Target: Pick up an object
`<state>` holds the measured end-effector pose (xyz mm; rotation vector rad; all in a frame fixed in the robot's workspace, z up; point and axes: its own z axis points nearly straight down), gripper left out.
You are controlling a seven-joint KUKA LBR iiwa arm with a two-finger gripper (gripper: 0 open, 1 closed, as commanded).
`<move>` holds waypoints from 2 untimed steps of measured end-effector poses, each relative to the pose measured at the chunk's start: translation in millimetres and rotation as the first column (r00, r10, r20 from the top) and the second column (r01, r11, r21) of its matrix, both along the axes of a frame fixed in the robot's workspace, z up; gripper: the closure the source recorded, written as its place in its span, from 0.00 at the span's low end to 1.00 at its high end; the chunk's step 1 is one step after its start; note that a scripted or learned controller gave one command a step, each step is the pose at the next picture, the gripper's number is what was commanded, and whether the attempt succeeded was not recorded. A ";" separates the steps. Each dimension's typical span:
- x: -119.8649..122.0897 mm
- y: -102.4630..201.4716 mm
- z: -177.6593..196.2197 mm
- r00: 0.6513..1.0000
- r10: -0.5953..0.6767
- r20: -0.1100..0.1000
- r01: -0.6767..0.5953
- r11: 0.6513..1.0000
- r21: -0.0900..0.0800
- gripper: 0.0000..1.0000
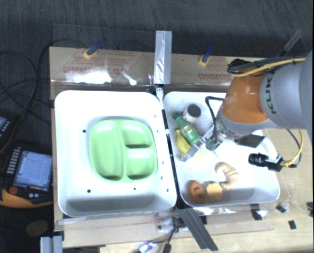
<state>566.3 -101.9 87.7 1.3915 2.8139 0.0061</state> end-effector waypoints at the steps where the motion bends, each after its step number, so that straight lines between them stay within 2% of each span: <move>1: 0.9 -0.7 6.4 1.000 -0.002 -0.001 0.002 1.000 0.002 1.00; 2: 7.4 93.1 91.6 0.988 -0.154 -0.012 0.154 0.988 -0.004 1.00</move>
